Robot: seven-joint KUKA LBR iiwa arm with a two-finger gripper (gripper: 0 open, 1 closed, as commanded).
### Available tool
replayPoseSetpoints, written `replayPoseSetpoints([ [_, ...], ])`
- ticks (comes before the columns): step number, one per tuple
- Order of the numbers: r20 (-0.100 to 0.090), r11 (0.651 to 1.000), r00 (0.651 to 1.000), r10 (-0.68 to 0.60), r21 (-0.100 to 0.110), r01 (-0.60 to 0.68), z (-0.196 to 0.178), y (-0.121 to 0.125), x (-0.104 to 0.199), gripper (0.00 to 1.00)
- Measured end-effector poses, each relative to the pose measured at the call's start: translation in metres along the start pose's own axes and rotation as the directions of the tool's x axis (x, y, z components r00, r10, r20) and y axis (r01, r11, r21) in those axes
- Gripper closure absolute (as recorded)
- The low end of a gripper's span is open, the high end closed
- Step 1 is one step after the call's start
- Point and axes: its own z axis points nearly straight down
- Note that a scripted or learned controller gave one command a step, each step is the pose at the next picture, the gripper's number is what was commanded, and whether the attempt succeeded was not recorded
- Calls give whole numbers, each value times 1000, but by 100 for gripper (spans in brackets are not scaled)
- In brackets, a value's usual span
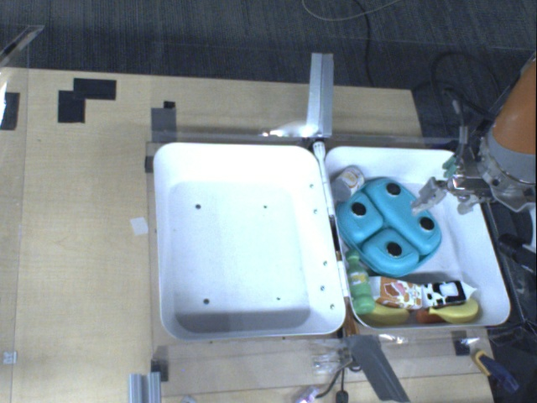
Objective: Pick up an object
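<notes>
Two shallow white plastic bins sit side by side; the left bin [239,242] is bare, the right bin [482,242] crowds a teal four-holed plastic toy [388,225] above a yellow banana-like piece [457,312], so the gripper [432,193], whether parted or closed I cannot tell, hovers at the toy's upper right edge.

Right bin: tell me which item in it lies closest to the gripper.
The big teal toy with dark holes. The gripper hangs at its upper right edge, while the packet and the yellow banana lie along the bin's near wall.
</notes>
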Motion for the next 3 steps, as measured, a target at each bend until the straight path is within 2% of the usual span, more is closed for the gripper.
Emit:
replayPoseSetpoints([
  [1,0,984,984,178,-1,-178,110,10,-24,0],
  [2,1,997,997,76,-2,-76,60,-8,-10,0],
  [3,1,1000,1000,18,-1,-18,79,45,-50,0],
])
